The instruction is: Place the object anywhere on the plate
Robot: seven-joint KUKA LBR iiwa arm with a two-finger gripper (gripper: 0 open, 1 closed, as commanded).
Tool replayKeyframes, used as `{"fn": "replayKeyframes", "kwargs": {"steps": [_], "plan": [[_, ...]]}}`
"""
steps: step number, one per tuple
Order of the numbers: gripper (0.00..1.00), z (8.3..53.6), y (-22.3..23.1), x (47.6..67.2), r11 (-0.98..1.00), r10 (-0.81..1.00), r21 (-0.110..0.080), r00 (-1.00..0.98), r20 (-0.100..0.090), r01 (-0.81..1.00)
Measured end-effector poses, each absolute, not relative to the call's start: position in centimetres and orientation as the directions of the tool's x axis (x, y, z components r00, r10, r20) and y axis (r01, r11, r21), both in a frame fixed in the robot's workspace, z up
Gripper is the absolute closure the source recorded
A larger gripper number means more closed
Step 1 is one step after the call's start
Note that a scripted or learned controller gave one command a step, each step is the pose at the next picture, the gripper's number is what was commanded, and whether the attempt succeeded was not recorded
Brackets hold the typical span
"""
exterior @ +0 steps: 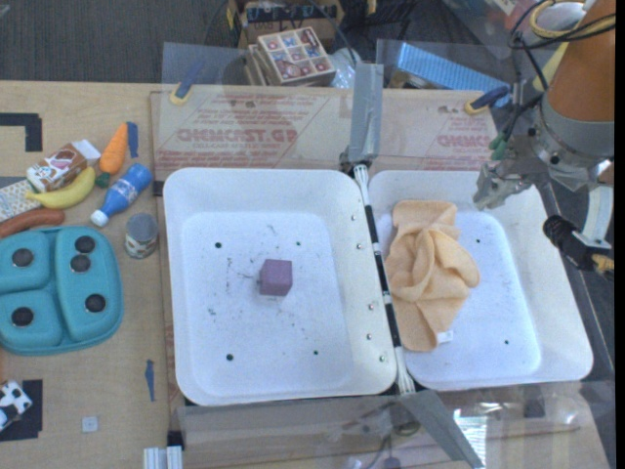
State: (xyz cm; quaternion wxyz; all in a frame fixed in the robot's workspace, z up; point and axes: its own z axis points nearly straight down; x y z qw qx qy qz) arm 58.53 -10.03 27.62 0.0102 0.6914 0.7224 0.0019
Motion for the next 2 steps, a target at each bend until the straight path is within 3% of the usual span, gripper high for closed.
{"fn": "replayKeyframes", "kwargs": {"steps": [1,2], "plan": [[1.00,27.03,-22.61,66.66,0.100,0.995,0.002,-0.100,-0.003,0.995],[0.00,27.04,-22.53,66.69,0.102,0.995,0.001,-0.102,-0.003,0.995]]}}
